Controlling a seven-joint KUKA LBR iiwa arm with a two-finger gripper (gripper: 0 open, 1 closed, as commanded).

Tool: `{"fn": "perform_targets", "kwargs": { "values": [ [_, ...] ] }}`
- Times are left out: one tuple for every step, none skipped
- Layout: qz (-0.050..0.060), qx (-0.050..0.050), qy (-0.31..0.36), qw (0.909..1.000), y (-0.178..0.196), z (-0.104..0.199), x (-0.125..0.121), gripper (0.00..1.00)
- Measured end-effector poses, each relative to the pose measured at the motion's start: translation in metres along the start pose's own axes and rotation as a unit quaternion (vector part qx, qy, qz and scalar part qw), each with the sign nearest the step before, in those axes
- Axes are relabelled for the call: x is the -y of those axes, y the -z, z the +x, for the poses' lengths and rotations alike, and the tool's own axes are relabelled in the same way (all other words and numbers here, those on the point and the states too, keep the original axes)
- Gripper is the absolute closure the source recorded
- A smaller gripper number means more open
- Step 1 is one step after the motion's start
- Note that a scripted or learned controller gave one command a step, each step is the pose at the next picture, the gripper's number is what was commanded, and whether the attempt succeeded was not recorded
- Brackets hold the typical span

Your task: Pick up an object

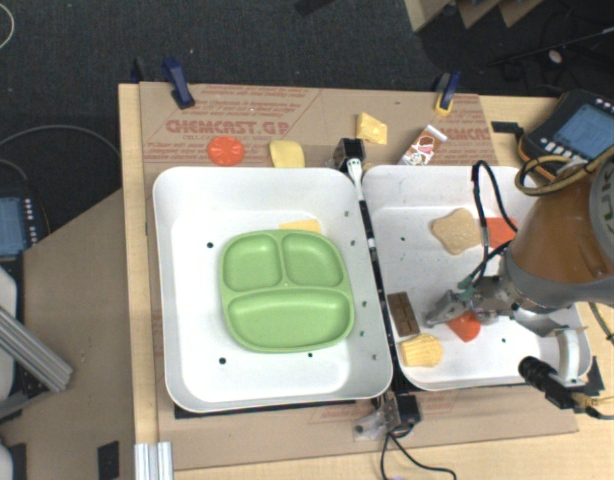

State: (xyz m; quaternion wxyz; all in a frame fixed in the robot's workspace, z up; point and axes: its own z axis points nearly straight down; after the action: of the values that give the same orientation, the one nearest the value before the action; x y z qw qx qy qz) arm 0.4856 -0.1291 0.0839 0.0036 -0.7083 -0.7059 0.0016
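My gripper [455,308] is low in the right bin [407,208], near its front half, on the grey arm with its orange band [557,243]. A small red block [468,328] lies right under and just in front of the gripper, partly covered by it. I cannot see whether it is held. A yellow ridged piece [421,350] and a brown bar [402,315] lie to the gripper's left. A tan cookie-shaped piece [456,230] and an orange-red piece [498,233] lie farther back.
The left bin [187,348] holds a green divided plate [285,290] with a pale yellow piece [302,226] behind it. On the cardboard behind the bins lie an orange disc [226,150], two yellow pieces [287,154], a black item [349,152] and a wrapped candy [420,148].
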Motion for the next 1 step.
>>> {"fn": "perform_targets", "kwargs": {
  "values": [
    [-0.004, 0.002, 0.001, 1.0, 0.0105, 0.0003, -0.0033, 1.0]
  ]
}}
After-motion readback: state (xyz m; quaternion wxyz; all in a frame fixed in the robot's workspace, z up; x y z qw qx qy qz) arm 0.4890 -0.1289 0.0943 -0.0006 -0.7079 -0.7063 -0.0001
